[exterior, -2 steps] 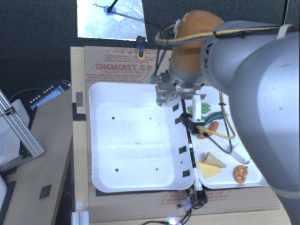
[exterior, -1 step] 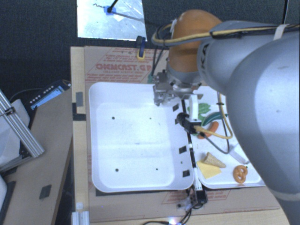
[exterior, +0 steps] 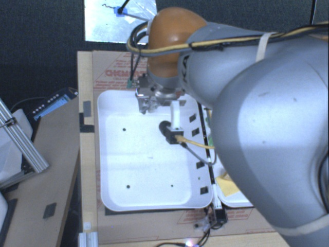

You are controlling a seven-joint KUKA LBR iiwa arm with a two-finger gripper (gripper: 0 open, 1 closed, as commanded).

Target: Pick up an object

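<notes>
The big grey arm (exterior: 267, 122) blocks most of the right white bin (exterior: 234, 199), where a yellow flat thing (exterior: 227, 185) peeks out. The metal gripper (exterior: 149, 101) hangs over the left white plastic bin (exterior: 110, 153); I cannot tell its state. Red letters "CHEM" show on the brown cardboard (exterior: 110, 68) behind.

Even, cool overhead light fills the scene, bright on the left white bin (exterior: 133, 153), whose floor nearly washes out to flat white. The arm (exterior: 267, 127) (close to the lens) looks soft and out of focus, with broad pale sheen along its grey shell. A foil-like sheet (exterior: 121, 12) beyond the bench's far edge glares. Shadows stay faint; the dark surround shows grain.
</notes>
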